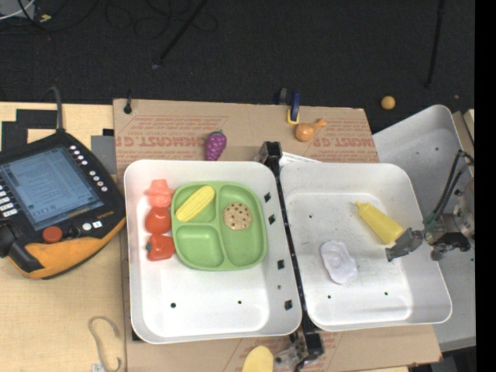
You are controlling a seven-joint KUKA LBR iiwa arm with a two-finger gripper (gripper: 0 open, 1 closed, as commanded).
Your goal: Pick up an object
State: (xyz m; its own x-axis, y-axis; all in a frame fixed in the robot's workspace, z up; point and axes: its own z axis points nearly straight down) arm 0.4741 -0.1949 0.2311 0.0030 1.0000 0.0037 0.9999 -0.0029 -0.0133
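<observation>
Two white bins sit side by side at the centre of the frame, and the job is at its earliest step: nothing has been lifted, and the arm is only at the edge of the right bin [434, 208]. The gripper [404, 245] shows at the right of the frame, low over that bin's right side, its dark tip just beside the lower end of the yellow bottle [378, 221]. Whether tip and bottle touch cannot be told. Nothing is visible between the gripper's parts, so it does not appear to hold anything, and how wide it stands cannot be made out from this slant.

The bottle lies tilted in the upper right part of the right bin. A white crumpled object [339, 260] rests below and to its left, apart from it. The left bin [201, 316] carries a green divided tray [203, 248] with a corn cob [194, 202] and a cookie [237, 216], and red toy pieces [158, 223] beside it.

The bottle looks the likeliest target. The next move would call for centring over its body, straddling it across the narrow width, then closing and lifting.
</observation>
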